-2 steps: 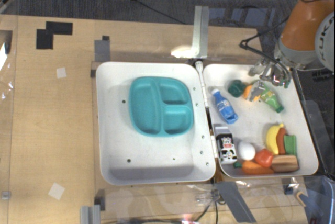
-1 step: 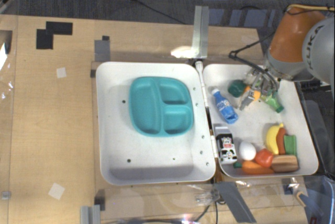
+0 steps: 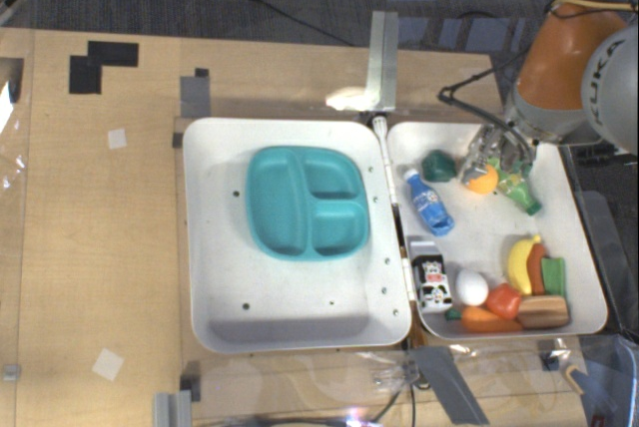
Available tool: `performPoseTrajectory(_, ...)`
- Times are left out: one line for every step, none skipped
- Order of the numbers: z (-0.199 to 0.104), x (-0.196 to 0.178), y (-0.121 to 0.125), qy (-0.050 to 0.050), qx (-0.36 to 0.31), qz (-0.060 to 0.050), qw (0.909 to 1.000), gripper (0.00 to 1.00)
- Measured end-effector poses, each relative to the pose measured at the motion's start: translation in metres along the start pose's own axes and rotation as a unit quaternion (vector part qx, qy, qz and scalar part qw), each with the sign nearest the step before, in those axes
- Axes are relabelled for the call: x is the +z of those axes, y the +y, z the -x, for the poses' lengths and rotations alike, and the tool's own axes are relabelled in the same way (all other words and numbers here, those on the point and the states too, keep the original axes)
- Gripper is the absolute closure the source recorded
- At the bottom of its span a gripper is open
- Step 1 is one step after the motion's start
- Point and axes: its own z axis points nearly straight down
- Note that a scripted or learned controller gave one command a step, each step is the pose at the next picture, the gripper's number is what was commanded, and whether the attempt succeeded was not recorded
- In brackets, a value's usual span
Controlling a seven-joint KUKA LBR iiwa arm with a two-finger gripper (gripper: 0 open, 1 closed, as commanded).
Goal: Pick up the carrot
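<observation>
Pale wooden desk carries two white bins, and in the right bin the end effector, its opening impossible to judge, sits far-edge above an orange fruit, so reaching the carrot at the near edge comes next

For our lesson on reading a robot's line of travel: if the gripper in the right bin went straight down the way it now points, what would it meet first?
Most likely the small orange round fruit directly under the gripper, beside the dark green item. Depth is hard to judge from this slanted view, so it may already be touching. The carrot lies far off, at the bin's near end.
</observation>
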Motion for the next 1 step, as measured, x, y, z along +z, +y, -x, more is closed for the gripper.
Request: performPoseTrajectory(-0.0286,-0.1849,0.0272,-0.005,0.011,0.003,0.9999,1.00)
